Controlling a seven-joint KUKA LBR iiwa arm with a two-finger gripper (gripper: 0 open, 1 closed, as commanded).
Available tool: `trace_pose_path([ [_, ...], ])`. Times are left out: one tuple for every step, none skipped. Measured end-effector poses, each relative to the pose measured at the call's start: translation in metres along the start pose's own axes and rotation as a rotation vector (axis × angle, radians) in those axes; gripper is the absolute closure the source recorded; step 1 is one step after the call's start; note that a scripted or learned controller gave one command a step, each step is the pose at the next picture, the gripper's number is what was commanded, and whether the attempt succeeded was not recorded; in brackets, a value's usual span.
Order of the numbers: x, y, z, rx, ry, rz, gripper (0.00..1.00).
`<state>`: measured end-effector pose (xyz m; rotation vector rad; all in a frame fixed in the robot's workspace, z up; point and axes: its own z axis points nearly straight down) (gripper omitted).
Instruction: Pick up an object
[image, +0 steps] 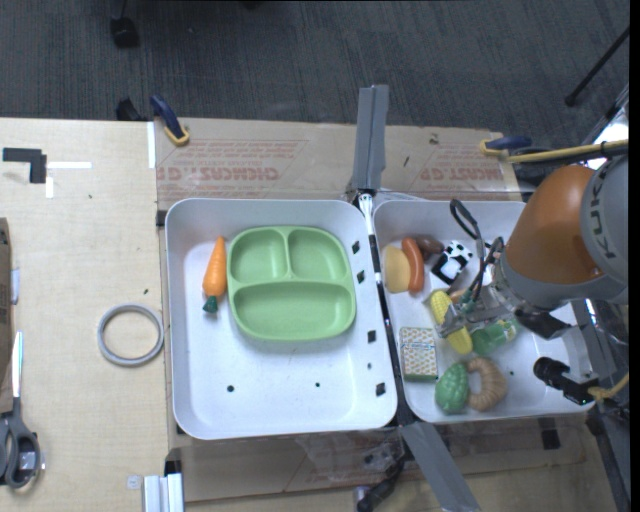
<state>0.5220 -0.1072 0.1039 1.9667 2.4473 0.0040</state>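
Nearest the camera's foot of the view, a pair of grey metal scissors (18, 445) lies at the left edge of the pale wooden bench (80, 260), and just beyond it sits one flat grey ring (130, 334). Two shallow white plastic bins stand side by side. The left bin (270, 400) holds two things: one smooth light-green plastic tray with three compartments (292, 282), and one orange toy carrot with a green tip (213, 273) lying just beside the tray's left rim. The right bin (420, 420) is crowded with small toys. At its near end lie a bumpy green toy vegetable (452, 388) touching a tan ring-shaped toy like a bagel (488, 383), with one small patterned square packet (418, 352) to their left. Farther in come a yellow toy corn cob (447, 318) and a rounded green piece (494, 337), then a half-round orange and tan toy (402, 267), a dark brown piece (428, 245) and a black-and-white toy (454, 260). The grey arm with its orange band (550, 235) reaches in from the right, and its two-finger gripper (470, 312) is down among the corn cob and the green piece; whether it is apart or clamped on anything, I cannot tell. Farthest, brown cardboard with reversed lettering (240, 165) lies behind the bins.
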Motion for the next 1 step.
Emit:
trace_pose_path([
  [0.0563,0.0622,-0.0870,0.005,-0.001,0.114,1.00],
])
